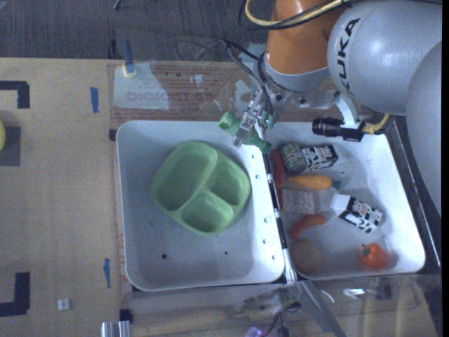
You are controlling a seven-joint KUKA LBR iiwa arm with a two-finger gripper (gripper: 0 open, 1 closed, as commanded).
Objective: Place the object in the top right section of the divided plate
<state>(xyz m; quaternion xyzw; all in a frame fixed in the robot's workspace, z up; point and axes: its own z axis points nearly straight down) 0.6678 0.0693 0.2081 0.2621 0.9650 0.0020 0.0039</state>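
While we look down at a slant on two white bins, much of the right side is taken up by the grey arm (393, 55), whose orange band sits above the wrist; its casing carries the letters "KUKA" read sideways, and its bulk is cut off by the top and right edges. We see the gripper (247, 133) hanging over the back rim where the two bins meet, its thin metal fingers pointing down at a green object (229, 123). That object is partly covered by the gripper, so we cannot name it, and we cannot tell whether the fingers are spread, closed or clamped on it. It lies at the back right corner of the left bin (140, 258), just beside the green divided plate (201, 187), which has three sections and rests tilted in that bin.

The right bin (403, 209) holds two small black-and-white cartons (319, 156), whose print is too blurred to read, a carrot (309, 182), a red pepper-like piece (306, 224), a brownish round item (306, 255) and a tomato (374, 256). Faint pale lettering behind the left bin is unreadable.
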